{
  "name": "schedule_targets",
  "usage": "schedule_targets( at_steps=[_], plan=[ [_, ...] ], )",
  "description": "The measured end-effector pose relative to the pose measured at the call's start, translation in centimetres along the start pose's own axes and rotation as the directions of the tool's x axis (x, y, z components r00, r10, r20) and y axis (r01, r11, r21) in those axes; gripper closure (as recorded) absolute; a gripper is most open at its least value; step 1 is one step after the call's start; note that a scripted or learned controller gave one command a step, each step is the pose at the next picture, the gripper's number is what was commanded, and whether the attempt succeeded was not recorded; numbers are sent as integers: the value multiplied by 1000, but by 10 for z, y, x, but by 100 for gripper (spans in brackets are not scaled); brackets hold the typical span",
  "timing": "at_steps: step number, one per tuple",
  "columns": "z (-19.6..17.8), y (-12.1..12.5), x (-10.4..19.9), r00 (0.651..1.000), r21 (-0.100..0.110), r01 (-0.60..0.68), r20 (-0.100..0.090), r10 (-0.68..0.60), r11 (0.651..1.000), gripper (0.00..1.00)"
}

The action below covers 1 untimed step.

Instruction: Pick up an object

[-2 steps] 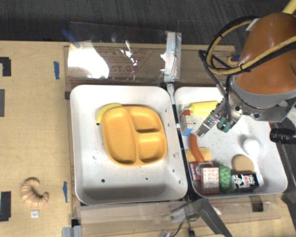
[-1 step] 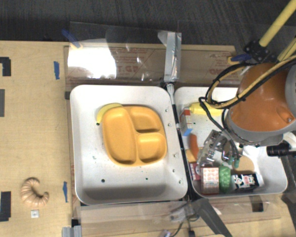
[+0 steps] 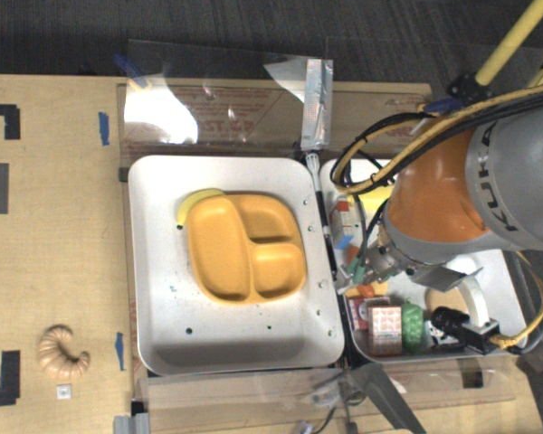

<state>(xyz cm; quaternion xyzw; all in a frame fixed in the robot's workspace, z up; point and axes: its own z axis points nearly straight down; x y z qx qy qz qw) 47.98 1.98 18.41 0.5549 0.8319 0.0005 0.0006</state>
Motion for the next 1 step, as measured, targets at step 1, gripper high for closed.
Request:
schedule_targets(
  at_steps=[1],
  plan=[
    [0,-1,-2,971,1,-239,1,239,971,100]
  ],
)
